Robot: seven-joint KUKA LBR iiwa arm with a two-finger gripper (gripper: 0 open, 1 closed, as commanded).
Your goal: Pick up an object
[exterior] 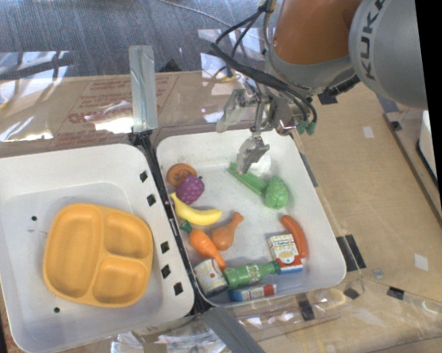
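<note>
Cardboard-topped bench, two white bins; right bin point(314, 200) cluttered; gripper point(252, 155) hovers over the green broccoli toy point(264, 188)'s stalk, grasping nothing, finger gap can't tell; risk: rounded stalk rolls away on closing, or fingers snag the nearby bin wall

Beside the yellow banana point(196, 212) lie a purple grape bunch point(191, 188), an orange carrot point(205, 246) and a tan-brown drumstick point(228, 230). Right of the banana are a green broccoli point(264, 188) and a red sausage point(294, 236). Left of it, the yellow-orange divided plate point(96, 254) sits in a white bin point(11, 179); below it, a green bottle point(251, 273), its label perhaps white.
</note>
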